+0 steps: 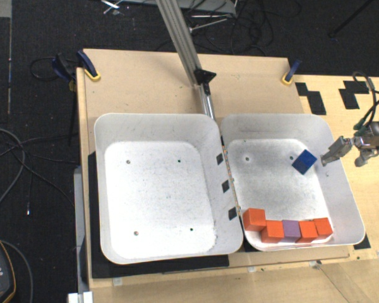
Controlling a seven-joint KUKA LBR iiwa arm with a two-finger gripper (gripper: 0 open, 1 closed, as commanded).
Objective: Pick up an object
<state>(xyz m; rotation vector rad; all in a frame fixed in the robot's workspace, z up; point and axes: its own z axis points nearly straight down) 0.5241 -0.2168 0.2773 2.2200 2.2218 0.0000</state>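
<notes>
My end effector hangs spread open and empty at the right bin's edge; the blue cube just beside could skid away if clipped.

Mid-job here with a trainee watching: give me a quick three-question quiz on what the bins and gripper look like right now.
1. True or false: the blue block lies in the right bin.
2. How many blocks sit in the row along the right bin's near edge: A) three, B) five, C) seven?
3. Fill in: the one block in that row that is not orange is ____.

Key:
1. True; it lies apart from the row, close to the gripper at the bin's right rim.
2. B.
3. Purple.
</notes>
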